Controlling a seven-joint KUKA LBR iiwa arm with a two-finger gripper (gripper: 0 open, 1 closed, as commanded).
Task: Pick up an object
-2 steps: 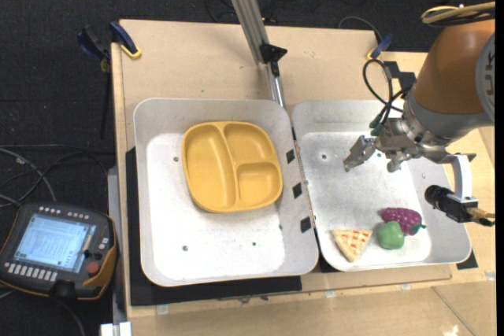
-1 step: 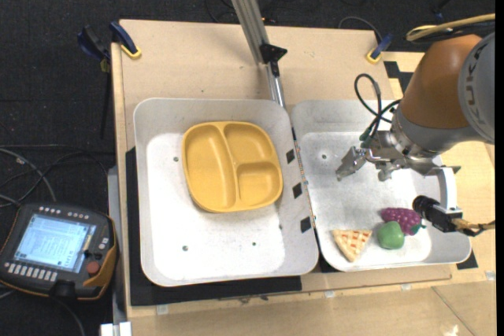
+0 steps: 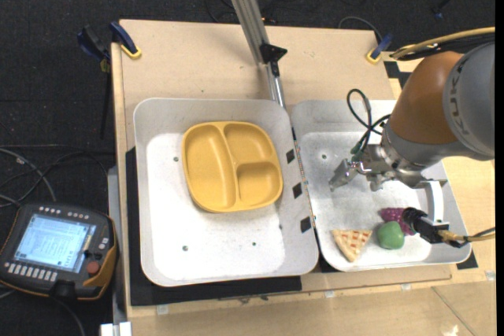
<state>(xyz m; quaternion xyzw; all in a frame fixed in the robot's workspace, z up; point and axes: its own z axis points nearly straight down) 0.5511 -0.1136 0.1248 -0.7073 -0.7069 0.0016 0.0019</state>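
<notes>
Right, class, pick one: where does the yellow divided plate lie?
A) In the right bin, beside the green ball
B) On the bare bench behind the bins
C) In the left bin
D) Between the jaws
C: the plate lies flat in the left bin, while the green ball and the waffle wedge lie in the right bin.

Two bins sit side by side on the bench point(image 3: 197, 59). The left bin point(image 3: 157, 248) holds a divided plate point(image 3: 232, 167) near its centre. In the right bin point(image 3: 331, 130), toward five o'clock, a wedge point(image 3: 351, 242) lies just left of a ball point(image 3: 390, 236). The gripper point(image 3: 356, 171) hangs over that bin's middle.
</notes>
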